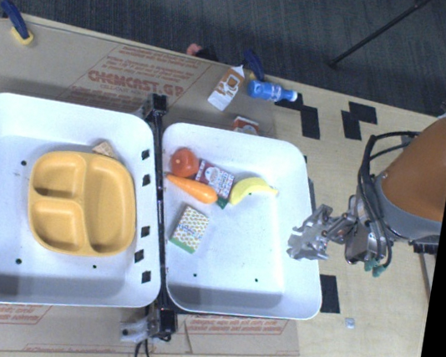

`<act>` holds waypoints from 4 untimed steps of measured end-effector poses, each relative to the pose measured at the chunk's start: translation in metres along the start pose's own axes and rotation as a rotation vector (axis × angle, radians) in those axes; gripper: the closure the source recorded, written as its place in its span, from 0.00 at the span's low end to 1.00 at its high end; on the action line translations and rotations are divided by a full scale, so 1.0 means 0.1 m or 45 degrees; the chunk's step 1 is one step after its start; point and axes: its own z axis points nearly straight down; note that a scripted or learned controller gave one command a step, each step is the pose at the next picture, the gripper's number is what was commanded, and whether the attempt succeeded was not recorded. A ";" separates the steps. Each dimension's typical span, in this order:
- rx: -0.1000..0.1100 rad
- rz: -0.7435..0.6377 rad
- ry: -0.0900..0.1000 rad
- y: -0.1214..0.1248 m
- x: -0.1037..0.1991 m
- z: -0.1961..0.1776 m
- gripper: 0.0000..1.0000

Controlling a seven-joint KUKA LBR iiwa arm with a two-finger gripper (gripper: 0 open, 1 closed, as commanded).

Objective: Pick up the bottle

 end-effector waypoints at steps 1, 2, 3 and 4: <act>0.000 0.318 0.005 0.00 0.01 0.17 1.00; -0.002 -0.226 0.005 0.00 0.00 0.24 1.00; 0.000 0.004 -0.001 0.00 0.00 -0.03 1.00; 0.000 0.257 0.002 0.00 0.00 -0.02 1.00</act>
